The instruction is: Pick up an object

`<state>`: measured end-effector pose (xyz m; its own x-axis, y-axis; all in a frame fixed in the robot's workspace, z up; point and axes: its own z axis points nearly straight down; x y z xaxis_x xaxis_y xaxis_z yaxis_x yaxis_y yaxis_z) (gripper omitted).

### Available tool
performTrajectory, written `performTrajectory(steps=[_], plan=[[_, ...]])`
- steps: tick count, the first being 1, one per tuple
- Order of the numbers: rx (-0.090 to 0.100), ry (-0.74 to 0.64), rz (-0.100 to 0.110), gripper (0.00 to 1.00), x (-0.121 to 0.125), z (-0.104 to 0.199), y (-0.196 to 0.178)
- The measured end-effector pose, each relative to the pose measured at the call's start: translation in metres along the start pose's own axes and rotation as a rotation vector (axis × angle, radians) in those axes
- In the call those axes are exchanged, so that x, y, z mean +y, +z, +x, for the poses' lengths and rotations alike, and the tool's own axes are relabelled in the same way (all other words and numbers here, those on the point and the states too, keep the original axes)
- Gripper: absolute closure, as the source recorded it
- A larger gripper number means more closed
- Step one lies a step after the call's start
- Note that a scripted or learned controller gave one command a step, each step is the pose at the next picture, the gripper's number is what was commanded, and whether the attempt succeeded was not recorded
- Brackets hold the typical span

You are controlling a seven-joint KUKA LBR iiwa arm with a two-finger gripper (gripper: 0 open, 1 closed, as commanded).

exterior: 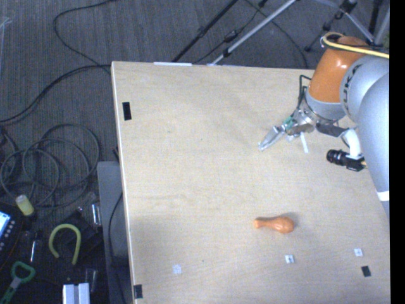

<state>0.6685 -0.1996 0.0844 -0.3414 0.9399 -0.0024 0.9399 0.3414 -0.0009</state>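
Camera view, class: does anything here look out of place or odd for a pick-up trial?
One thing stands out: the only graspable thing, a small orange pear-shaped object, lies on its side on the wooden board, well apart from the gripper, which hangs above bare wood. No bin shows under either of them.

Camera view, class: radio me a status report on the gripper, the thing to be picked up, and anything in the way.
Gripper above the board, holding nothing. Orange pear-shaped object lying flat nearer the front edge, apart from the gripper. Bare board between them.
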Motion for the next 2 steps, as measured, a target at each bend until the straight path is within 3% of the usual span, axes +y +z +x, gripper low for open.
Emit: performTrajectory(steps=[1, 2], plan=[[-0.003, 0.0, 0.0, 1.0, 0.0, 0.0, -0.01], [0.002, 0.085, -0.001, 1.0, 0.009, 0.033, -0.078]])
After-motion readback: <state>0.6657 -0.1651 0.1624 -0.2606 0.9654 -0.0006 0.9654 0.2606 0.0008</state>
